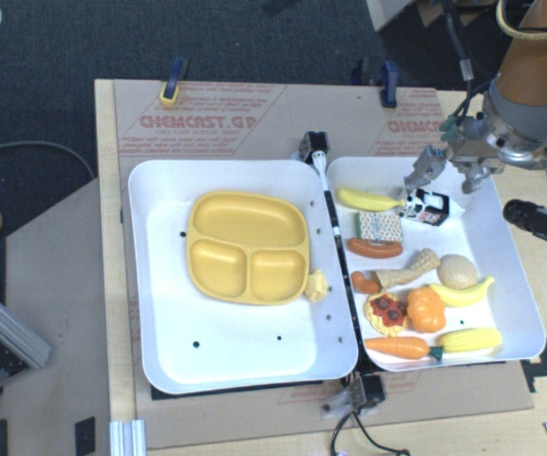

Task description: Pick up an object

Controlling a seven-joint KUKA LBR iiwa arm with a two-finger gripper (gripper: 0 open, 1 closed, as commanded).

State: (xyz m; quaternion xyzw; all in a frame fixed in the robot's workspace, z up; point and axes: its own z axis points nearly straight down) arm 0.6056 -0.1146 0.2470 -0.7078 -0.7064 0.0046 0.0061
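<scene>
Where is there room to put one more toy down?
Lots of room in the left bin: bare white floor in front of the yellow plate and along its left side. The right bin is crowded with toy food; just its far right strip, beside the gripper, is bare.

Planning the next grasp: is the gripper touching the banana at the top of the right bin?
Apart. The camera view shows white bin floor between the gripper and the banana.
</scene>
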